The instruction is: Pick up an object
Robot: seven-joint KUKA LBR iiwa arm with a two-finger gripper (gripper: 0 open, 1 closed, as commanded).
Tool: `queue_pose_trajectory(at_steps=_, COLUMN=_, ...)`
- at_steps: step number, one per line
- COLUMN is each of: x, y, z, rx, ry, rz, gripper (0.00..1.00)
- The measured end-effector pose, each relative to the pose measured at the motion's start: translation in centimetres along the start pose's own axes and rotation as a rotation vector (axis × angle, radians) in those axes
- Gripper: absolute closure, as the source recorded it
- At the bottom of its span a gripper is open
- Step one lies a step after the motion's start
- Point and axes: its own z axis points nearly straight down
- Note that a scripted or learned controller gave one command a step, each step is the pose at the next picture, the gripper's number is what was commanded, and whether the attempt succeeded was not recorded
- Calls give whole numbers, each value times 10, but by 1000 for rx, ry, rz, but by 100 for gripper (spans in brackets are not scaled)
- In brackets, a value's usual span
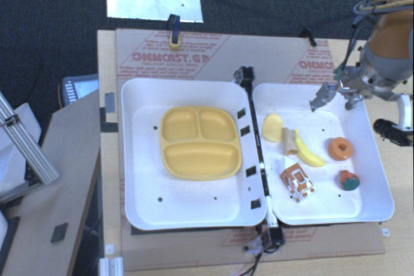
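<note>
In the right bin [362, 207] lie a pale yellow lemon-shaped piece [272, 128], a banana [306, 150], an orange doughnut [340, 148], a small red and green fruit [349, 181] and a white and orange carton [297, 181]. My gripper [336, 97] hangs above the bin's far edge, its two dark fingers [321, 98] spread apart with nothing between them. It is up and to the right of the banana, clear of every object. The grey arm with its orange band reaches in from the right.
The left bin [139, 203] holds a yellow divided plate [199, 142]. A black divider [253, 145] with clips runs between the two bins. Both bins rest on a cardboard sheet [194, 55]. A yellow clamp [174, 35] sits at the sheet's far edge.
</note>
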Motion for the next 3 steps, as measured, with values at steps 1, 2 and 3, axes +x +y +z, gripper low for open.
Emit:
queue_pose_trajectory(at_steps=1, x=0, y=3, z=-7, rx=-12, ry=-2, rz=-2, gripper=0)
queue_pose_trajectory(at_steps=2, x=11, y=3, z=44, rx=-9, ry=-1, rz=-6, gripper=0)
queue_pose_trajectory(at_steps=3, x=15, y=12, z=91, rx=-10, ry=-2, rz=-7, gripper=0)
